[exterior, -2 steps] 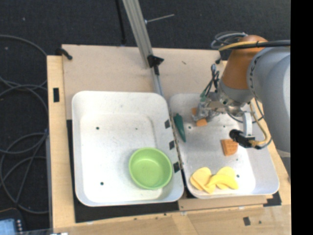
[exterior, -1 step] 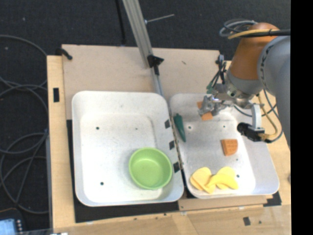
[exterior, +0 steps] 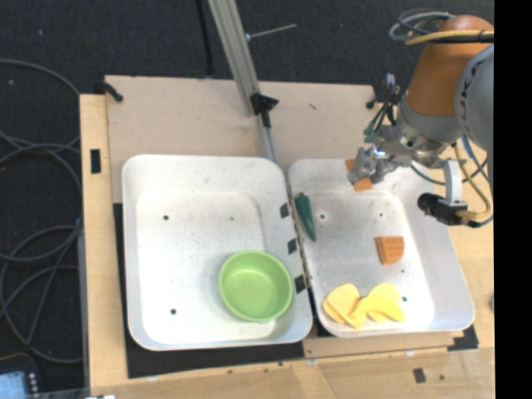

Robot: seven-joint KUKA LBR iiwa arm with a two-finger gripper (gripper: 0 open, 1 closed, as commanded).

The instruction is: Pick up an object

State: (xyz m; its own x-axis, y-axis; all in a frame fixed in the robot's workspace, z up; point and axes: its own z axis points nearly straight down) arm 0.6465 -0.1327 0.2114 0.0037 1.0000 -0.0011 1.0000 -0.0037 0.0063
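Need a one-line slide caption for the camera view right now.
Gripper holds small orange block above right bin.

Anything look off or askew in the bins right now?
One thing: the dark green elongated object lies tilted against the left wall of the right white bin, by the divide, rather than flat on the floor. The lime green plastic bowl, orange block and yellow soft pieces sit normally.

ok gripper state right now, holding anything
gripper: shut on a small orange block, held above the right bin.
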